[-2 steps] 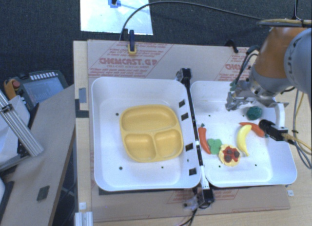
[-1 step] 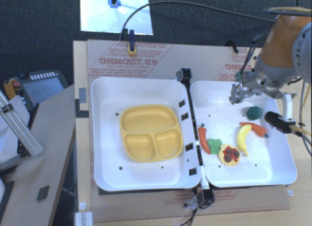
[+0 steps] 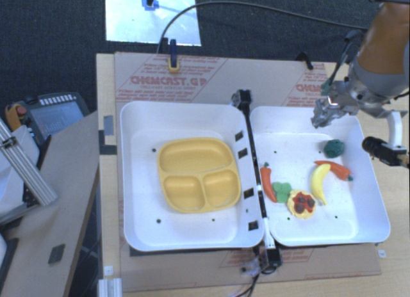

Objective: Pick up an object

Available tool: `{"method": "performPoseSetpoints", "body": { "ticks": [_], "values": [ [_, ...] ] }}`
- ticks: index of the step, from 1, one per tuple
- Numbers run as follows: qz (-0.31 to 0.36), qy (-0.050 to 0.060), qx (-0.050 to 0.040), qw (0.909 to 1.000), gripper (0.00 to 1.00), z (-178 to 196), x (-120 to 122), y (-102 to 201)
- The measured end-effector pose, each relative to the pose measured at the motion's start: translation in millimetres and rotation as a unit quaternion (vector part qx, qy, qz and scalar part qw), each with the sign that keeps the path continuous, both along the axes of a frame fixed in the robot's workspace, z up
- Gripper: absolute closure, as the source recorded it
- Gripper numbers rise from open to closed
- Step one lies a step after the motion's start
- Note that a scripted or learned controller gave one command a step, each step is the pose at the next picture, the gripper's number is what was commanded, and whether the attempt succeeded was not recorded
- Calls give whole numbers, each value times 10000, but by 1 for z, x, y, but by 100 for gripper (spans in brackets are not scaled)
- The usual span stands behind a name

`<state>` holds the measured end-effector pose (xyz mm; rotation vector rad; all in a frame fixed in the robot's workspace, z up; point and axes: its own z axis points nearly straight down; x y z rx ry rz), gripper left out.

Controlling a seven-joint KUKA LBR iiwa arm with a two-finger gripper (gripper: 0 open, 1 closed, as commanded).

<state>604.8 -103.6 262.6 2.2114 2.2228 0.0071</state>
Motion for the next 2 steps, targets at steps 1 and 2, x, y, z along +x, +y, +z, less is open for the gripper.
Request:
{"method": "performPoseSetpoints", "body": {
  "ticks": [1,2],
  "values": [
    [12,35,10,10000,100,-11,-16,41],
    [14,38,10,10000,100,-24,-36,89]
  ]
}}
